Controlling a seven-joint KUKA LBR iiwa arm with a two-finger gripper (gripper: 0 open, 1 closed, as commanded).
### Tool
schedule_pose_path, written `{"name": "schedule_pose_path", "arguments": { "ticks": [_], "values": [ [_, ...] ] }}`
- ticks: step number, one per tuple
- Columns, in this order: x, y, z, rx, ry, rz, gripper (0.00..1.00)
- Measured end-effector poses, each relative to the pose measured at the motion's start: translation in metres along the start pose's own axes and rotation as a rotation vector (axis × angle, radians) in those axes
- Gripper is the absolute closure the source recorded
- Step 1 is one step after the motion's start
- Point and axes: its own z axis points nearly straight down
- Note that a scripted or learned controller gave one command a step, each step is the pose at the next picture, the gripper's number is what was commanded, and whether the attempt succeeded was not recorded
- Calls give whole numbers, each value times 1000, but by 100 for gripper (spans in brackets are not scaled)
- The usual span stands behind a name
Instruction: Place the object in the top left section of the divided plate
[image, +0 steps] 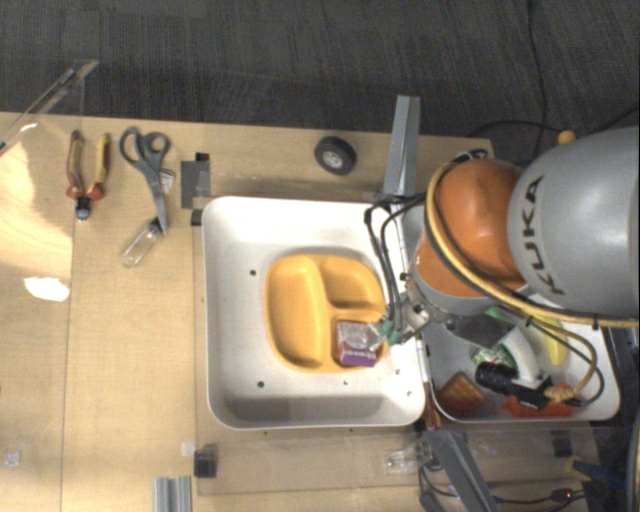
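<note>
While the grey arm (560, 230) reaches in from three o'clock, its gripper (393, 328) sits at the yellow divided plate's (295, 310) four o'clock rim, touching a small purple-and-silver packet (354, 343). Whether it grips, I cannot tell. That packet lies in the plate's five o'clock section, inside the left bin (235, 300).

Plate (300, 310) yellow-orange; object (355, 343) purple with a grey-silver top; bins (235, 300) white; bench (110, 340) light tan wood; arm (580, 220) grey with black lettering and an orange band; scissors (150, 165) grey-handled; pliers (85, 165) red-handled; tape roll (335, 154) black; floor (300, 50) dark grey.
</note>
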Motion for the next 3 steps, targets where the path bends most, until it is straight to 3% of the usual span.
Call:
{"name": "schedule_pose_path", "arguments": {
  "ticks": [1,2,3],
  "values": [
    [14,11,-75,-4,-2,-204,100],
    [42,79,-109,-4,-1,-177,100],
    [0,14,-50,-2,-2,-266,100]
  ]
}}
